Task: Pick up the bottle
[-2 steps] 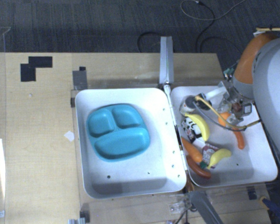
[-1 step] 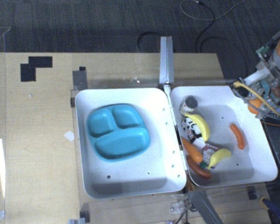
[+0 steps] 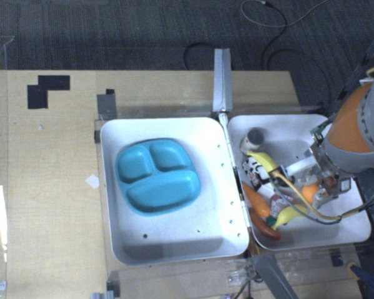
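What looks like the bottle (image 3: 255,138), a pale body with a round grey cap, lies at the back left of the right bin (image 3: 351,231). It rests against a yellow banana (image 3: 264,161) in a pile of toys. My gripper (image 3: 321,181) hangs low over the middle right of that bin, below the grey arm with its orange band (image 3: 348,131). It is about a hand's width to the right of the bottle and apart from it. An orange ball (image 3: 309,194) lies right beside the gripper, whose tip is hidden by cables and clutter.
The pile also holds a black-and-white spotted toy (image 3: 253,171), an orange carrot (image 3: 258,204), and a second yellow piece (image 3: 287,215). A yellow cable (image 3: 302,207) loops across them. The left bin (image 3: 117,243) holds a blue divided plate (image 3: 157,175).
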Available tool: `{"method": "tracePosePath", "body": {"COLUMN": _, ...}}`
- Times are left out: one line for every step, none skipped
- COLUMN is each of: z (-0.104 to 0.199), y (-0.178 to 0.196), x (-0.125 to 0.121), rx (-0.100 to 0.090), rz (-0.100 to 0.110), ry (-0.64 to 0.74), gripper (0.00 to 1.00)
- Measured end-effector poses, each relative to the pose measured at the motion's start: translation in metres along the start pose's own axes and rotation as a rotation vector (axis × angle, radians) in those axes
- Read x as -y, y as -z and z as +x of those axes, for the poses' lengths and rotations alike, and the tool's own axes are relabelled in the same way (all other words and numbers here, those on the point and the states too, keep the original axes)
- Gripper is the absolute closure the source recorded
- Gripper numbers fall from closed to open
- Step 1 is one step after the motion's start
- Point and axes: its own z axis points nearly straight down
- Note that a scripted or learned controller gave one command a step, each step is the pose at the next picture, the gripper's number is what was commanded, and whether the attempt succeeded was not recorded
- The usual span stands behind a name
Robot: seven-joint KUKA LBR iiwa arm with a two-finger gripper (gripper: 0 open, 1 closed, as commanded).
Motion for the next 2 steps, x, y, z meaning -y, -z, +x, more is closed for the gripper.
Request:
{"method": "tracePosePath", "body": {"z": -0.023, "y": -0.023, "x": -0.035, "rx": -0.002, "rz": 0.0, "ry": -0.014, "gripper": 1.0}}
{"method": "tracePosePath", "body": {"z": 0.05, "y": 0.059, "x": 0.053, "rx": -0.004, "rz": -0.001, "ry": 0.024, "gripper": 1.0}}
